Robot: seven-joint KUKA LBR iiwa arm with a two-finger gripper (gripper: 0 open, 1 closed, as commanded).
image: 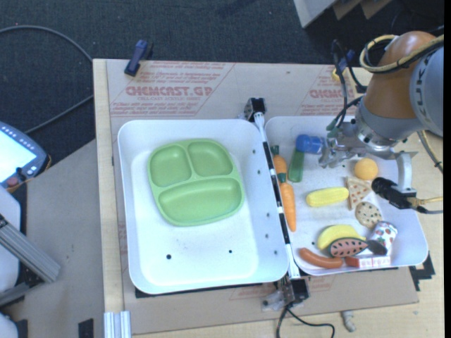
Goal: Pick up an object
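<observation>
Small blue block (308, 144) lies beside the gripper (332, 155).

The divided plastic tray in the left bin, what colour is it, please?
Light green, seen best in the camera view.

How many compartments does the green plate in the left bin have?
3. On the green divided plate, two small compartments sit side by side at the far edge, and one long compartment runs along the near edge. None looks hidden.

Two bins sit side by side: the left bin (134, 210) holds a divided plate (196, 182); the right bin (416, 248) holds crowded toy food (a carrot (287, 204) along its left wall, a sausage (320, 259) at the front, a ball (365, 169) toward the back).
</observation>
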